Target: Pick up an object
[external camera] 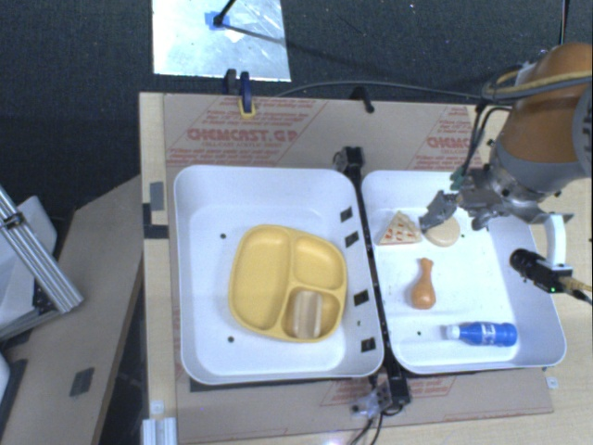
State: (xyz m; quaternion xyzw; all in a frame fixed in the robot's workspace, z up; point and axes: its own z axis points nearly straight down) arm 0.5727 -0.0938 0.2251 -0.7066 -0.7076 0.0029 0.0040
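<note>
arm over right bin, nothing visibly held.
near to far in right bin: blue bottle at 5 o'clock, orange drumstick toy centre, pizza slice at 10, beige disc touching gripper; jaw state cannot tell. yellow tray in left bin.

two bins sit side by side on the bench. in the left bin lies a divided plate, with a small block in its near compartment. in the right bin a pizza slice lies at the far left, a flat round piece just right of it. my gripper hangs over that round piece. nearer the front lies a drumstick, and a bottle on its side by the front wall.
</note>
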